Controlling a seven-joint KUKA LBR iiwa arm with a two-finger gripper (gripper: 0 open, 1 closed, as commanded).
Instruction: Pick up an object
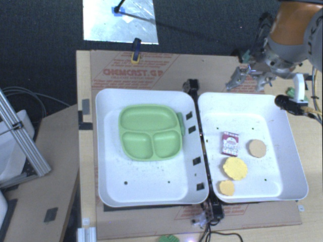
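The right bin (282, 135) holds several small items. A red and white box (230, 143) lies near its middle, with a tan round disc (257, 148) to its right. A yellow ruffled disc (235, 168) lies just below the box, and a smaller yellow-orange piece (227, 187) sits near the front left corner. My gripper (249, 79) hangs over the bin's back rim, well behind all of these items. Its fingers stand apart with nothing between them.
The left bin (108, 185) holds a green divided plate (150, 132). A black hinge strip (198, 140) runs between the bins. A shiny metal sheet (120, 14) lies on the dark floor behind the bench. A metal frame (20, 140) stands at the left.
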